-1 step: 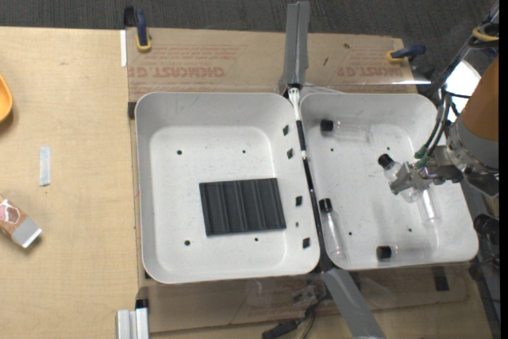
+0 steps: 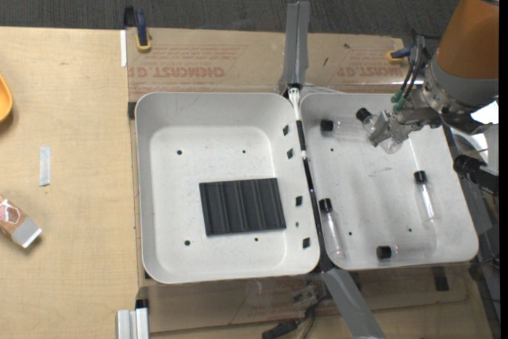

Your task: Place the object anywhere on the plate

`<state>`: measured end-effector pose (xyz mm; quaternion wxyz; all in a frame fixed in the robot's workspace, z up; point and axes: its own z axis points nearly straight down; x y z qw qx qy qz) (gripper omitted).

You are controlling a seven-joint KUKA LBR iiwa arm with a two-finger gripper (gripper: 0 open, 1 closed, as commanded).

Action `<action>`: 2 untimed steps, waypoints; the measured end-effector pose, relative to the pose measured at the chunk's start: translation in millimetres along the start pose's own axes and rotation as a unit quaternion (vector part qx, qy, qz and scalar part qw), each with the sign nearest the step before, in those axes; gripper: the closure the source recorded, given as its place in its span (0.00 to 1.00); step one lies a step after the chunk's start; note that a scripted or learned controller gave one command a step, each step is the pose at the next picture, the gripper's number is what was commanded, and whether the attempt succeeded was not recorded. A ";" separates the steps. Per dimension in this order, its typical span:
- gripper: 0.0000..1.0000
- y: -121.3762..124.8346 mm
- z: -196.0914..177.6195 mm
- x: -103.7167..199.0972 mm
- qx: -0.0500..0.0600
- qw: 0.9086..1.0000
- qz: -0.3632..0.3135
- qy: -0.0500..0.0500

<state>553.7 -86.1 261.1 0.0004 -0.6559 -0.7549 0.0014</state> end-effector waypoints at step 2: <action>1.00 28.4 -55.3 175.6 -0.001 0.979 -0.203 0.000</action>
